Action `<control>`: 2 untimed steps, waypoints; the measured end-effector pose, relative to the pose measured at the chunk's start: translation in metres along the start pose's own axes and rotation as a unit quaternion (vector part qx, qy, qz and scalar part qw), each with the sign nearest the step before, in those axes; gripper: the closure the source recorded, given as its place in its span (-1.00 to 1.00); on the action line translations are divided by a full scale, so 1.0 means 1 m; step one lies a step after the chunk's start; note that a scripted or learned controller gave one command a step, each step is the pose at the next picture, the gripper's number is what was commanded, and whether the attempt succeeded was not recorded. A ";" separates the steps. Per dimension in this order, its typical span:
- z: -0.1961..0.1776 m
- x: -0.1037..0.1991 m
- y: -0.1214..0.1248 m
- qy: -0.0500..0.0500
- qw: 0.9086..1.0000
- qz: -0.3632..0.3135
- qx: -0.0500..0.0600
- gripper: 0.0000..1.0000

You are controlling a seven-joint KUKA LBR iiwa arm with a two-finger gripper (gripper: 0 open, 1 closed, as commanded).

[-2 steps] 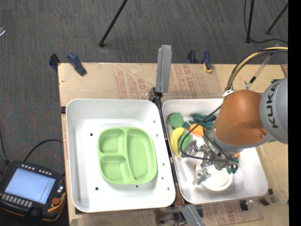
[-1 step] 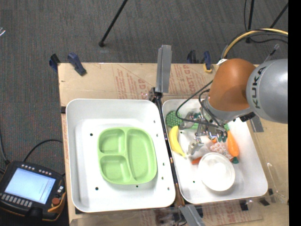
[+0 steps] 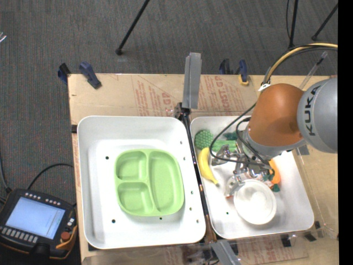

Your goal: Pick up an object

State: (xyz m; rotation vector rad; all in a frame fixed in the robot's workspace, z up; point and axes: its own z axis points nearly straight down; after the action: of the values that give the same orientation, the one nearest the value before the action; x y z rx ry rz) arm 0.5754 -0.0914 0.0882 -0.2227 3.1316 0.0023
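Nearest me, white bowl (image 3: 255, 203) crowds the gripper (image 3: 238, 176); I can't tell its opening. Banana (image 3: 206, 167) lies just left, so I risk clipping either.

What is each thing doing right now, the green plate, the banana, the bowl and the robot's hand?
Green plate: lying flat in the left bin, nothing on it.
Banana: lying in the right bin near its left wall.
White bowl: upright, open side up, nothing visible inside.
Green bumpy ball: resting at the right bin's back corner.
Gripper: low over the right bin, just above the bowl's rim.
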 end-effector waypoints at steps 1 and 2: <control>0.001 0.076 0.012 0.002 0.989 0.149 0.000 -1.00; 0.002 0.066 0.022 0.002 0.969 0.247 0.000 -1.00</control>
State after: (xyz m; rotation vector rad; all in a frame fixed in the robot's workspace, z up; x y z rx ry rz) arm 0.5065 -0.0789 0.0866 0.5581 3.0937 0.0017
